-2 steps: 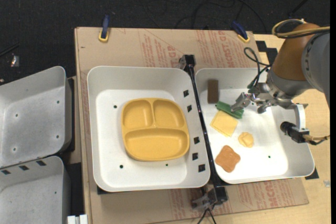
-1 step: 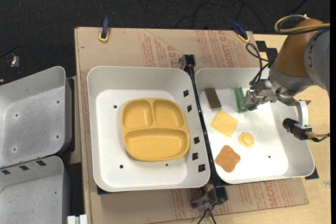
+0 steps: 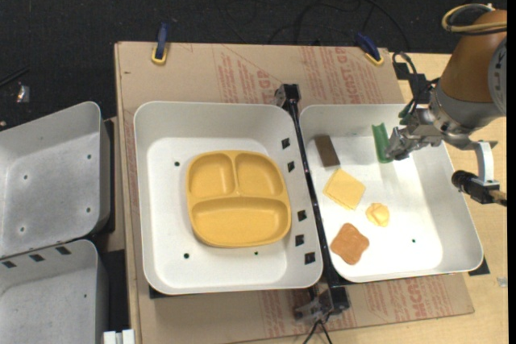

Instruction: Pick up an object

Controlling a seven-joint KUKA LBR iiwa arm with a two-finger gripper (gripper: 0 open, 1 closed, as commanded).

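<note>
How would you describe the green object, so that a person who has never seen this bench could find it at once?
Look at the right white bin, the one without the yellow divided tray. Near its far edge, just beside the gripper, a small green piece stands out. It is the only green thing there: its neighbours are a brown block, a pale yellow square, a small yellow lump and an orange-brown slice.

Right bin's (image 3: 451, 197) near-right floor lies open — green block (image 3: 380, 142) crowds the claw (image 3: 397, 146).
</note>
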